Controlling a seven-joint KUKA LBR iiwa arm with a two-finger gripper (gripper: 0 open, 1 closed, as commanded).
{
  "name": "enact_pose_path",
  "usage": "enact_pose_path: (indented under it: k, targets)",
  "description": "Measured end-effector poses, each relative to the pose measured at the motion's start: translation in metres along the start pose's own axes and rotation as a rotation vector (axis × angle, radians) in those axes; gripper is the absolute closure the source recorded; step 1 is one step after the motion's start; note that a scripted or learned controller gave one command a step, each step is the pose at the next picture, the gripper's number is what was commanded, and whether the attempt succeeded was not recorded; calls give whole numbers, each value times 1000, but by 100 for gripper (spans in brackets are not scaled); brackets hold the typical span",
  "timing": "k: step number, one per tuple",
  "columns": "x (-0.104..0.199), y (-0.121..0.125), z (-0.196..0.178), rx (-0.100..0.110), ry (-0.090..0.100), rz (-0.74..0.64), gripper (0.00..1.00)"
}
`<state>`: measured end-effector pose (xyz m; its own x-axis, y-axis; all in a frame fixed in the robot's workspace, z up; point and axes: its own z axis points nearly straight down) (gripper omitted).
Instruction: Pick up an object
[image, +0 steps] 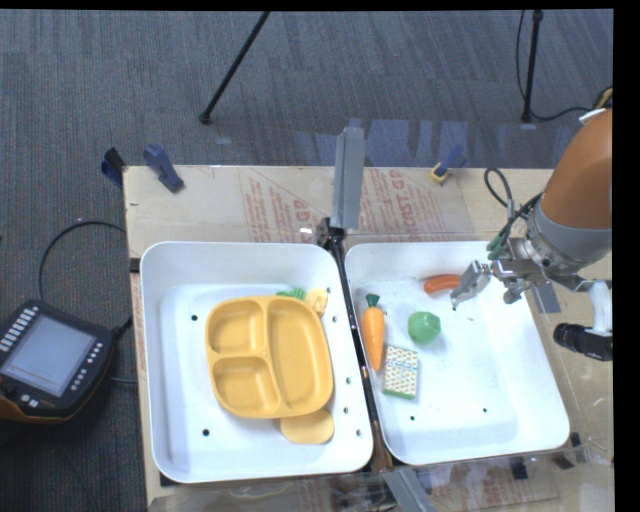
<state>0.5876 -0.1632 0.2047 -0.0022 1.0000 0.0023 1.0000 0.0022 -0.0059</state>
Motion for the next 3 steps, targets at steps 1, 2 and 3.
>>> enact_pose_path:
  k: [1, 2, 3]
  targets:
    - [41, 19, 105, 7, 2, -173, 0]
    - [74, 2, 117, -5, -7, -238, 0]
    - [74, 1, 110, -1, -2, -233, 100]
